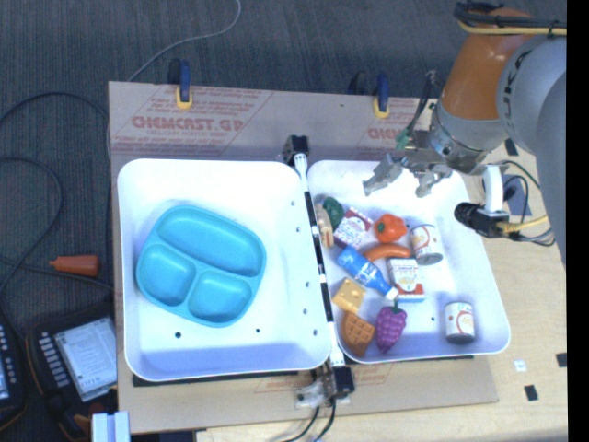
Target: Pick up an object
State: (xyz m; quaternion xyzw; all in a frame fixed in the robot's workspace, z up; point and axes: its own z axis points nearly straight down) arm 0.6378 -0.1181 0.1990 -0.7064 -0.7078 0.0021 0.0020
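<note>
The gripper (403,180) is held open and empty above the right bin (479,274); one outlying can (457,320) is best targeted squarely.

Blue tray (201,263), purple grapes (390,326)

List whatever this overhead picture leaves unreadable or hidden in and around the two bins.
- Labels on the small cans in the right bin: too small to read.
- Items under the toy pile: overlapped by the pieces above.
- Arm: cut off by the top edge.
- Board lettering: faint, partly covered by the left bin.
</note>
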